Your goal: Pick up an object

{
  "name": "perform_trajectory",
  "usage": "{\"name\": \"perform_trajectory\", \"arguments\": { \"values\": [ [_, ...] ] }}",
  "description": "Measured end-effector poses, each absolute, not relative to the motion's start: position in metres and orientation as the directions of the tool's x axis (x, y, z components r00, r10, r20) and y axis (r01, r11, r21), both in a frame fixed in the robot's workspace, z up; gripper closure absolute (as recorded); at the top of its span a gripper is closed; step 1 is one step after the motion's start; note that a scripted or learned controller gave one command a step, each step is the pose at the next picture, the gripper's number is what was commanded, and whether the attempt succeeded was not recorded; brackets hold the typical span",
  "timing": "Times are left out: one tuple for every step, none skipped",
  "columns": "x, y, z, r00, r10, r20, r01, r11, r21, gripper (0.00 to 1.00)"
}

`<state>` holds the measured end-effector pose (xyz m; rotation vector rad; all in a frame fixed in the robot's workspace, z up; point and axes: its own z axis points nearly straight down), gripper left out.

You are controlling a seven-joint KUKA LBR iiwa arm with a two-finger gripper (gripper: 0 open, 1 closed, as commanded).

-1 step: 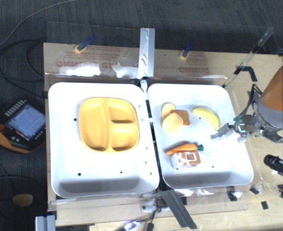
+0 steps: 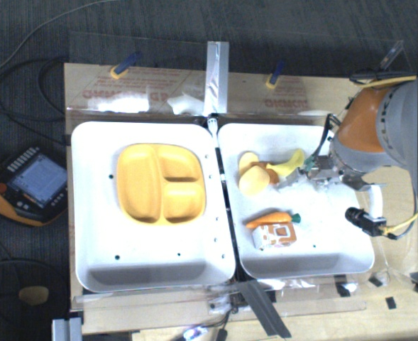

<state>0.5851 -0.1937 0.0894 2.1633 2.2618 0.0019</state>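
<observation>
The arm reaches into the right bin [image 2: 350, 265] from the right, and the gripper [image 2: 297, 177] sits low beside a cluster of toy food, so the step in hand looks like the approach to a grasp. Whether the jaws are apart or together cannot be told at this size. A yellow banana [image 2: 292, 163] lies just beside the tip, touching or nearly so, with a pale round piece [image 2: 251, 175] next to it. A carrot [image 2: 271, 219] and small carton [image 2: 275, 236] lie nearer the front. The yellow divided tray [image 2: 160, 182] sits in the left bin [image 2: 95, 261]. Next, the jaws likely need to straddle the banana and close.
</observation>
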Motion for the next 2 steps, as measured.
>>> {"name": "perform_trajectory", "arguments": {
  "values": [
    [0.635,-0.210,0.091,-0.058,0.998,0.012,0.998,0.058,0.011,0.00],
    [0.669,-0.151,0.087,-0.168,0.986,-0.003,0.986,0.168,-0.002,0.00]
  ]
}}
